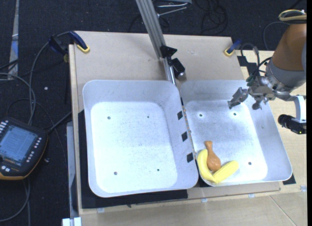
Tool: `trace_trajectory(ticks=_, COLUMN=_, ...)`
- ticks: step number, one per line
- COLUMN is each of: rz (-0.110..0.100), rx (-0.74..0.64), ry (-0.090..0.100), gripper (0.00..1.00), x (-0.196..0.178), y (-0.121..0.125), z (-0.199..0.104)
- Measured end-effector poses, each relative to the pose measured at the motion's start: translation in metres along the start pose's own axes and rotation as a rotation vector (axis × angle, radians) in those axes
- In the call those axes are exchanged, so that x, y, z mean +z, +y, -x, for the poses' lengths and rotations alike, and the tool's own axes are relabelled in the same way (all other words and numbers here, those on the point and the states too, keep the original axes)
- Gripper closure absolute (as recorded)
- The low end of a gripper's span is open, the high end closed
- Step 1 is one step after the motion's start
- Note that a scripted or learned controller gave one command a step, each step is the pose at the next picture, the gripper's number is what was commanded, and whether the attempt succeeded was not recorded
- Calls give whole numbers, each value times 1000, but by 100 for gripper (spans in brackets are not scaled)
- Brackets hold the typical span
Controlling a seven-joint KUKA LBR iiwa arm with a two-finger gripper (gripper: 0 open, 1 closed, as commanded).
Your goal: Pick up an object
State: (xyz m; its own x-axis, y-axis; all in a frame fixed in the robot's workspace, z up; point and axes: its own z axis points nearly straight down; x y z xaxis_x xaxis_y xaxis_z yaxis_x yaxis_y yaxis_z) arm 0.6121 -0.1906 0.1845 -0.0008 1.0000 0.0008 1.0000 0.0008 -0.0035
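Dark carpet strewn with cables surrounds a pale wooden surface [126, 49] that carries two shallow white bins side by side. At the far left edge of the frame a handheld control pendant [18, 147] lies on the floor, its screen too blurred to read. The arm [291, 49] enters from the right, its upper part cut off by the frame. Its pincer [247, 99] hangs over the far part of the right bin [273, 142], fingers spread wide with nothing between them. A yellow banana [219, 171] lies at the bin's near left corner, with an orange drumstick-shaped toy [212, 158] resting across it. The left bin [92, 122] shows small dark specks. A metal pole [153, 23] slants across the far side.
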Motion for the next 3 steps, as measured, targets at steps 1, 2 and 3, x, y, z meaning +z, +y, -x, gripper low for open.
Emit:
trace_trajectory(ticks=1, rz=0, rx=1, ry=0, gripper=0, x=47, y=-8, z=4)
trace_trajectory(ticks=2, rz=0, rx=1, ry=0, gripper=0, x=92, y=-9, z=4)
trace_trajectory(ticks=3, rz=5, rx=0, ry=-1, gripper=100, x=79, y=-7, z=4)
